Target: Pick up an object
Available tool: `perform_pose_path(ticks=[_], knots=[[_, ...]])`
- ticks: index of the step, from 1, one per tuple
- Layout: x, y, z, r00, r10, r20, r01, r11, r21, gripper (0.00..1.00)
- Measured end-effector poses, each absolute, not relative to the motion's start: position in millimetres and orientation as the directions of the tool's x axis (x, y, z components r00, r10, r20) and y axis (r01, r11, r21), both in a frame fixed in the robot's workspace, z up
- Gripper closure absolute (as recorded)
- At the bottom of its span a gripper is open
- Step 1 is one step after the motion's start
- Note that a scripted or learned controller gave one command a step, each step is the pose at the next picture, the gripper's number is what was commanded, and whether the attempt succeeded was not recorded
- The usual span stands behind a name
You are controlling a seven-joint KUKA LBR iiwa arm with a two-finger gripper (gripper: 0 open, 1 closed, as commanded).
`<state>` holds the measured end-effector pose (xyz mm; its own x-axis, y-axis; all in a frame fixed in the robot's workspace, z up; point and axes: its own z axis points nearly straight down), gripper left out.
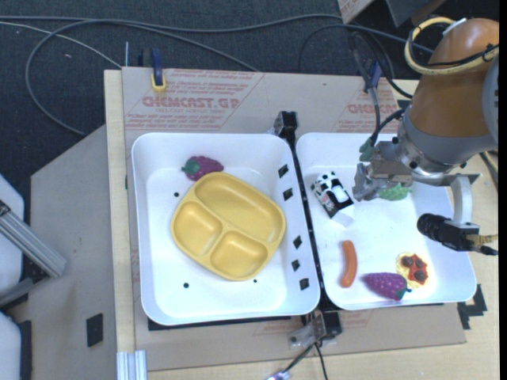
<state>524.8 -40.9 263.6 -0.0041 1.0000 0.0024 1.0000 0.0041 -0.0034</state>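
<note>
the gripper hangs low at about 12 o'clock in the right bin, over a green object that peeks out beneath it; whether it is apart or together, i cannot tell. to do this well, i judge it should centre on the green piece and drop straight, clear of the black-and-white toy at its 9 o'clock. the same bin holds an orange sausage, purple grapes and a small pizza toy toward 5 o'clock. the left bin carries a yellow divided plate with a purple toy at its 11 o'clock, on the desk.
</note>
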Motion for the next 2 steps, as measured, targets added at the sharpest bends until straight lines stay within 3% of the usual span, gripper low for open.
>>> perform_pose_path(ticks=[1, 2], knots=[[518.4, 4.6, 244.5, -0.004, 1.0, 0.002, 1.0, 0.004, -0.004, 1.0], [499.8, 55.3, 245.0, -0.004, 1.0, 0.003, 1.0, 0.004, -0.004, 1.0]])
